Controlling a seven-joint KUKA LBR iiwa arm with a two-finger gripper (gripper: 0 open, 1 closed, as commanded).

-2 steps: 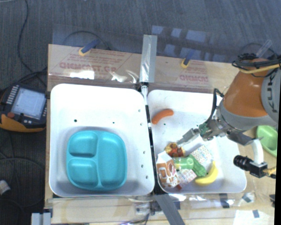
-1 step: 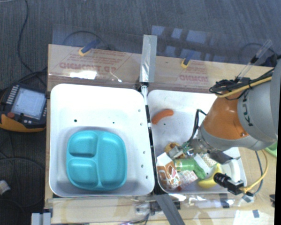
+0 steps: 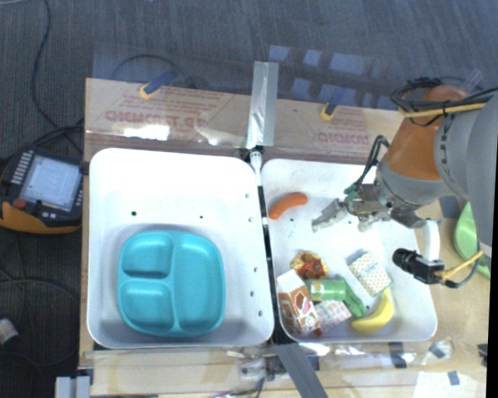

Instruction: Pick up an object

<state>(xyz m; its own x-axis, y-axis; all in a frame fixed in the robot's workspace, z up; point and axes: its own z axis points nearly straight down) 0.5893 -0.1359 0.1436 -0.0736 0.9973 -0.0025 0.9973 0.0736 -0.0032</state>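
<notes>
Gripper (image 3: pixel 340 217) spread wide, holding nothing, over right bin (image 3: pixel 409 327): one sausage (image 3: pixel 287 203), one banana (image 3: pixel 376 315). Left bin (image 3: pixel 108 178): one teal tray (image 3: pixel 172 282).

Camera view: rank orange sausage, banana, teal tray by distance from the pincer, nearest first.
1. Orange sausage: right bin, just left of the pincer.
2. Banana: right bin's near right corner, below the pincer.
3. Teal tray: left bin, far left.
</notes>
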